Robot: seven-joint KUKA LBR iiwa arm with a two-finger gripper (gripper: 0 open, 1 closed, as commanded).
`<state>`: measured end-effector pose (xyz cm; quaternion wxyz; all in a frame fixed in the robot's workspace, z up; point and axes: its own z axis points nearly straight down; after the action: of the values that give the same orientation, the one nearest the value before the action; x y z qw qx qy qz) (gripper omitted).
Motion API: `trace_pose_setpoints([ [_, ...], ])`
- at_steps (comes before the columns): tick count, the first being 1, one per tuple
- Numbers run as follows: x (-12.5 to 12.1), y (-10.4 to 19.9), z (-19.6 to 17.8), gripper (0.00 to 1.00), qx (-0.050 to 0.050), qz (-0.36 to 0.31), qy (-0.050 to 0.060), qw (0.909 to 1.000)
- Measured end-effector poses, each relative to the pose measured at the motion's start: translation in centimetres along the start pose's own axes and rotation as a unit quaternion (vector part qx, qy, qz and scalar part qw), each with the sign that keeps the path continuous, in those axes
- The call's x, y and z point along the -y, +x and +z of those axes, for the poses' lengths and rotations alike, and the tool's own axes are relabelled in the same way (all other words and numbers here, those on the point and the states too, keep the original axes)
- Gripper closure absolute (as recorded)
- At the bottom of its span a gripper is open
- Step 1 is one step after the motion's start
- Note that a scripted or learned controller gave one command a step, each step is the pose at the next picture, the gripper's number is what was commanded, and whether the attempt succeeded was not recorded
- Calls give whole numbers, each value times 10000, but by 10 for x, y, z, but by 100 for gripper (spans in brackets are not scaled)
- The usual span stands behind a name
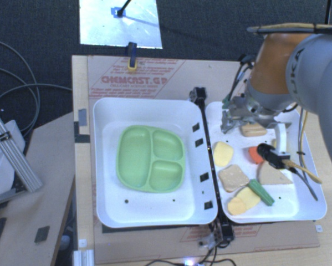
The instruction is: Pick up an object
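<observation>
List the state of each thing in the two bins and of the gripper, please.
green plate: flat, right side up, in left bin.
tan block: lying flat in right bin.
gripper: over the right bin's far end, beside tan block.
bread slice: lying flat.
green stick: lying flat, touching yellow piece.
orange piece: partly hidden.

Left bin holds green divided plate. Printed cardboard sheet under bins, shiny metal plate behind.

Grey arm, orange band, metal hand.
</observation>
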<state>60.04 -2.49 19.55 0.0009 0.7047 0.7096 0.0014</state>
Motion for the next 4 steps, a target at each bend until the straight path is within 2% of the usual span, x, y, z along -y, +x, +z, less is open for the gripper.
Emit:
trace_pose_setpoints([
  [2,-2,0,-21,100,1,-41,-23,10000],
  [3,118,-54,13,100,0,71,67,10000],
  [4,93,-18,11,100,-2,-3,4,10000],
])
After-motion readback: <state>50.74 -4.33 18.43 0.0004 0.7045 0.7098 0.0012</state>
